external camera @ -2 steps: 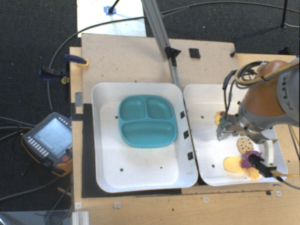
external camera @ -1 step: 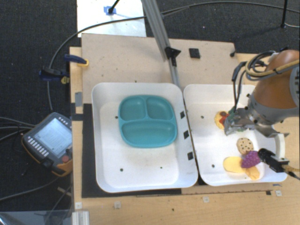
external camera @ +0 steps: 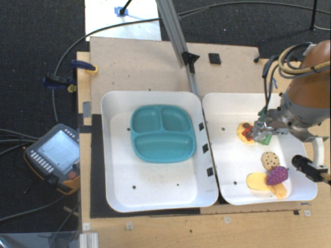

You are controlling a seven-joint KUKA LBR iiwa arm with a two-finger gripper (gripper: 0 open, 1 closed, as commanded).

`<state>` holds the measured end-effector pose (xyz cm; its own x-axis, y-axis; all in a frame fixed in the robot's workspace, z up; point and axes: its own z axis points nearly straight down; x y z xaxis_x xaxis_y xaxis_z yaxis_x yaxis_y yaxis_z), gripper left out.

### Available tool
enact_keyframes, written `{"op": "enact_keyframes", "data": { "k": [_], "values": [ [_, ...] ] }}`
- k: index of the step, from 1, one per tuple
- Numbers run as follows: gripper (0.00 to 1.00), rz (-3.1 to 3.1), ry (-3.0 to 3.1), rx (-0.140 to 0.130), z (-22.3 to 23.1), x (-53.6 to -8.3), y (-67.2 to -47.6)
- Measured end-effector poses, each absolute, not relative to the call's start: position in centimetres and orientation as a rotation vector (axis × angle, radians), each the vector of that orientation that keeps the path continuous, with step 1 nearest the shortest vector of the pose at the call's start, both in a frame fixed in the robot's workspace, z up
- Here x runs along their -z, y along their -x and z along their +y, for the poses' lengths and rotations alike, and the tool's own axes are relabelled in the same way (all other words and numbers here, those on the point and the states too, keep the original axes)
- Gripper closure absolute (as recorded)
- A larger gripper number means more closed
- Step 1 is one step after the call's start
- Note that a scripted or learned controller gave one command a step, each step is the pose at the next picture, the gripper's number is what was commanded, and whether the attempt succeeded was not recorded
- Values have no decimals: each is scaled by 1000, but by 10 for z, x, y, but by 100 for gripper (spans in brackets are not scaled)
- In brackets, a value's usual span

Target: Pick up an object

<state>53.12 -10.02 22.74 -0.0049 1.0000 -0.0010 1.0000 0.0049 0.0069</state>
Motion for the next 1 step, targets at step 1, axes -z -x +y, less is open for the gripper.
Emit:
{"op": "enact_keyframes", "data": {
  "k": [1],
  "values": [
    [100, 2223, -2212, -7, -100, -269, -533]
  ]
}}
